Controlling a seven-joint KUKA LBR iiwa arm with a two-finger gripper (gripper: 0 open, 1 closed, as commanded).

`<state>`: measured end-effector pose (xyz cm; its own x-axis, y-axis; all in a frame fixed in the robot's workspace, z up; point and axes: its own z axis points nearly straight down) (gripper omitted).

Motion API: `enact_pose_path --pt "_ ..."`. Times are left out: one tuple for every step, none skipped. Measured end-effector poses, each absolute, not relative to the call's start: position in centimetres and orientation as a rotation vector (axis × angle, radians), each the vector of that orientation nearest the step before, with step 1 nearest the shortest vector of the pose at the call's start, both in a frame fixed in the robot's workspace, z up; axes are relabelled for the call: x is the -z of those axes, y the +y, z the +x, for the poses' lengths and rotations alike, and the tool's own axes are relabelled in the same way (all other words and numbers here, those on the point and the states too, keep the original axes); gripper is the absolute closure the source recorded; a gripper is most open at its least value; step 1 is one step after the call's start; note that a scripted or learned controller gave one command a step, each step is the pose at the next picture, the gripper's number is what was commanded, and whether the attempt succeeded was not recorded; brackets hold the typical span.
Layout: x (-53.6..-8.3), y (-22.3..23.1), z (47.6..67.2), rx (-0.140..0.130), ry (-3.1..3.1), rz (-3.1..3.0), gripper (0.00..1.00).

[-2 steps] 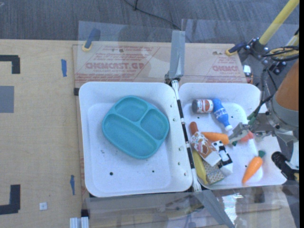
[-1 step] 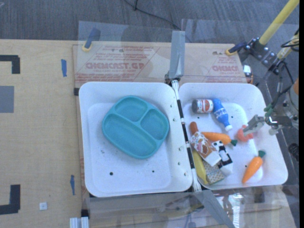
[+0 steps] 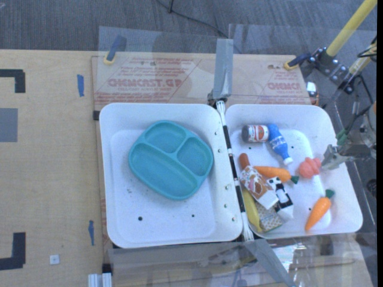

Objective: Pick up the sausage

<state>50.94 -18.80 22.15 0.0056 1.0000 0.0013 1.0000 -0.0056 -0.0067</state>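
I see the gripper (image 3: 333, 158) at the right bin's (image 3: 344, 220) right edge, touching nothing I can make out, sausage (image 3: 244, 161) well left of it, by the divider, beside a carrot (image 3: 273, 173)

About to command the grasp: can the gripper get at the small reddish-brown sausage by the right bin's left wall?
Probably, but tightly. The sausage is uncovered from above, yet the bin wall runs close on one side and a printed packet touches its lower end. The gripper is at the far side.
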Motion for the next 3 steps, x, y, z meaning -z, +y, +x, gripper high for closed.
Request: enact_pose_path --pt "-22.1 -18.8 50.9 -0.006 -2.211 -2.223 0.0" --pt "-9.5 -18.7 55.2 -0.005 -1.973 -2.439 0.0" --pt "-10.1 -18.9 55.0 -0.01 -1.966 -2.438 1.0"
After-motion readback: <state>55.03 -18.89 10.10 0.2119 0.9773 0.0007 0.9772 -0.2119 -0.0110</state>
